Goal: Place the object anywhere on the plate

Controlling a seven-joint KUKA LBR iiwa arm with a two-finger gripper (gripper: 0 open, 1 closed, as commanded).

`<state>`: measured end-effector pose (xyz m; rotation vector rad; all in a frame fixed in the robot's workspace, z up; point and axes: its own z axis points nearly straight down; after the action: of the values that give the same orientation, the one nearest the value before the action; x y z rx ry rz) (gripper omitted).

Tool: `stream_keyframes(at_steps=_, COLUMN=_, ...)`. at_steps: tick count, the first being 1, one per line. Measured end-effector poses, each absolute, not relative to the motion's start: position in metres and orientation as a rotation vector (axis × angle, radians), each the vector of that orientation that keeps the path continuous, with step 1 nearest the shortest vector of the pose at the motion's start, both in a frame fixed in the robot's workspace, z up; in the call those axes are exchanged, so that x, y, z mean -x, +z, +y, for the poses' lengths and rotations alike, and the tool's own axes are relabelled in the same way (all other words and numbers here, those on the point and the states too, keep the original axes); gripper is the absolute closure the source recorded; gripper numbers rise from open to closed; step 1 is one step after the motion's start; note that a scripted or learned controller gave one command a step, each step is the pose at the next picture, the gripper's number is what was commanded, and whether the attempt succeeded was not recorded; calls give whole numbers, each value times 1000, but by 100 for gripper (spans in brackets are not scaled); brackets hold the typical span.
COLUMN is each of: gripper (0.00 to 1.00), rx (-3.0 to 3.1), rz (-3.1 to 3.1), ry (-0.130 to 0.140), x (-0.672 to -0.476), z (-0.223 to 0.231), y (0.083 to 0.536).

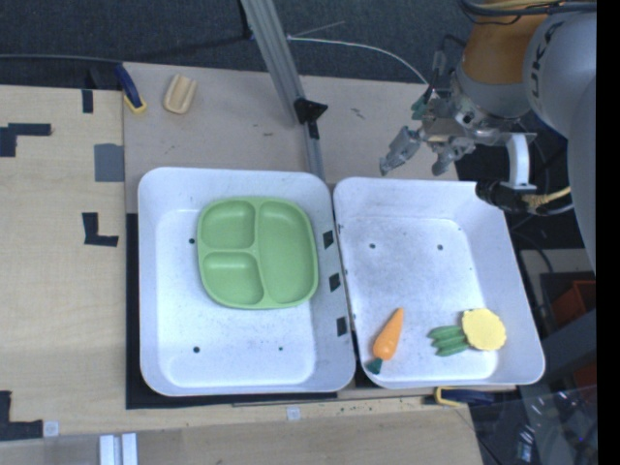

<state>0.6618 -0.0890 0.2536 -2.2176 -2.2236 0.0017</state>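
A green divided plate lies in the left white bin. In the right white bin, an orange toy carrot rests near the front left corner. A yellow and green toy corn lies to its right near the front edge. My gripper hangs above the back edge of the right bin, far from both toys. Its two fingers are spread apart with nothing between them.
A metal pole rises at a slant behind the gap between the bins. A small tan block lies on the bench at the back left. Cables run along the bench at the right, beside the arm.
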Motion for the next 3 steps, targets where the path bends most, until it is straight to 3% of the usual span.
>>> stream_keyframes(at_steps=1, gripper=0, rx=2217, rz=-2224, ry=2, x=-662, z=-89, y=254)
stream_keyframes(at_steps=3, gripper=0, rx=2216, rz=-2220, ry=9, x=-653, z=-80, y=142)
